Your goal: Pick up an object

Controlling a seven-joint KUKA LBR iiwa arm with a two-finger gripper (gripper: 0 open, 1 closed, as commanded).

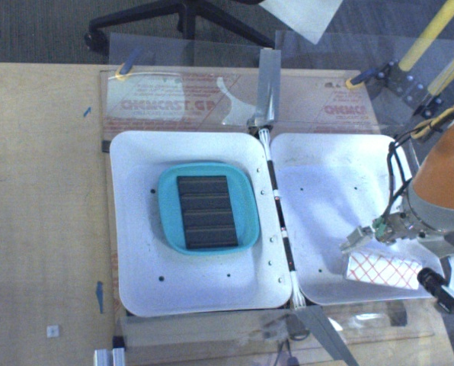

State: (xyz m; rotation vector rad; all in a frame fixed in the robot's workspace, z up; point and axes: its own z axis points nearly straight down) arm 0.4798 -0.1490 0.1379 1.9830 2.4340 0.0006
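Note:
A teal square plate [168,204] lies in the left bin [132,277], and a dark grey ridged block [206,211] rests on it. A white piece with a red criss-cross pattern [383,271] lies flat at the near right corner of the right bin [318,189]. My gripper [359,239] hangs low over the right bin, just above and to the left of the patterned piece's upper left corner. The orange band of the arm [444,174] rises behind it at the right edge. Nothing shows held by the gripper.
A metal divider [276,204] runs between the two bins. Clear plastic sheeting with red lettering [166,105] lies behind the bins. Yellow-handled tools [429,33] sit at the far right, and a chair base [189,14] stands beyond the bench.

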